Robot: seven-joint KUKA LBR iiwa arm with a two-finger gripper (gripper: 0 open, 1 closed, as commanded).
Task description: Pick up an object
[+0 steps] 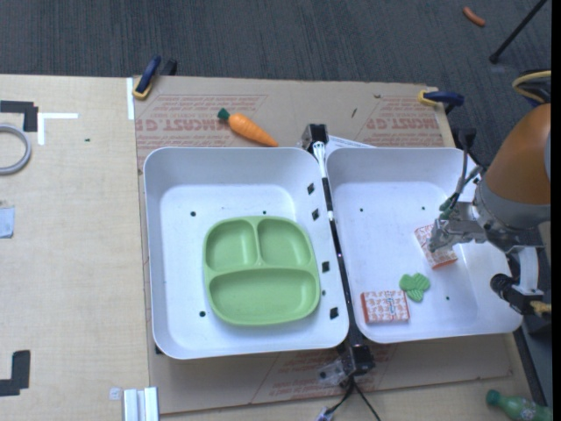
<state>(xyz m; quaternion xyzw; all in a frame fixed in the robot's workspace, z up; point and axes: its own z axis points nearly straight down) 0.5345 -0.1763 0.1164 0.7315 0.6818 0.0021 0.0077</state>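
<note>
The right bin (386,191) holds three small things. A pink and white packet (434,245) lies right of the bin's middle, a green leafy toy (415,285) sits just below it, and a red and white patterned box (386,307) rests near the front wall. My gripper (447,231) reaches in from the right and hangs directly over the packet's upper right part, touching or nearly touching it. The gripper body hides part of the packet.
A green divided plate (261,270) fills the middle of the left bin (175,235). An orange toy carrot (250,128) lies on the cardboard behind the bins. Clamps (146,77) hold the cardboard's back corners.
</note>
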